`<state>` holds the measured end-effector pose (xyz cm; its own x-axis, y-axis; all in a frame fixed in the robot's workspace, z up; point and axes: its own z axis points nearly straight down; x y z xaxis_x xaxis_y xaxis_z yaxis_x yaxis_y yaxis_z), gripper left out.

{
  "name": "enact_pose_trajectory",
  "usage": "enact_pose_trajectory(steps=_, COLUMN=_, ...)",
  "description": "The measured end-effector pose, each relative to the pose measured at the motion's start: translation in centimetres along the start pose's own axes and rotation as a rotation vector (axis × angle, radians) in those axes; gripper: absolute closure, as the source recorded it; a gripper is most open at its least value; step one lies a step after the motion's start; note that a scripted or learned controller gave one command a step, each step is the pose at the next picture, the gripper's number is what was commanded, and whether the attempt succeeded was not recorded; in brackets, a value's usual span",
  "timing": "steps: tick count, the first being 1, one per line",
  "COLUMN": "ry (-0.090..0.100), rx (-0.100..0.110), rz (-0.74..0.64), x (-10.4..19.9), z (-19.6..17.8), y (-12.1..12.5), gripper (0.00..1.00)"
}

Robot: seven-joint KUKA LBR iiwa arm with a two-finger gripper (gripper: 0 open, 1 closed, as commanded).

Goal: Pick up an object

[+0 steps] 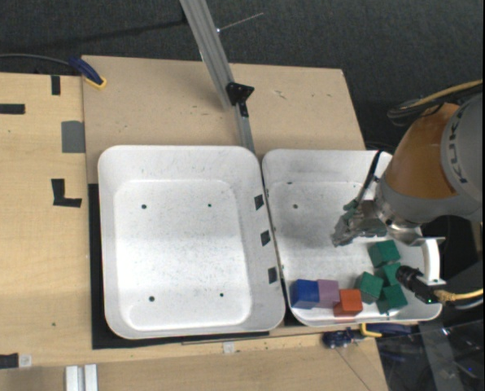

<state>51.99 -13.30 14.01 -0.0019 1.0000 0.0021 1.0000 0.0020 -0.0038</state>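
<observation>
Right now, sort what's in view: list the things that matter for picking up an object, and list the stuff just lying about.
For the job:
- claw, over the right bin
- blue block
- purple block
- orange block
- green blocks

Lying about:
- left bin
- metal pole
- blue and yellow clamp
- black tape marks

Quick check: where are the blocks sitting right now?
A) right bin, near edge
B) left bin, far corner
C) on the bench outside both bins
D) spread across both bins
A: the blue block, purple block, orange block and green blocks cluster along the near edge of the right bin.
</observation>
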Motion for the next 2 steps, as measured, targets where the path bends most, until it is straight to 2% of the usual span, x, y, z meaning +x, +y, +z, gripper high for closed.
enact_pose_trajectory(steps=2, ry=-0.003, rx=-0.007, rz=0.000, x=-0.7, z=-9.5, y=1.3, gripper=1.00)
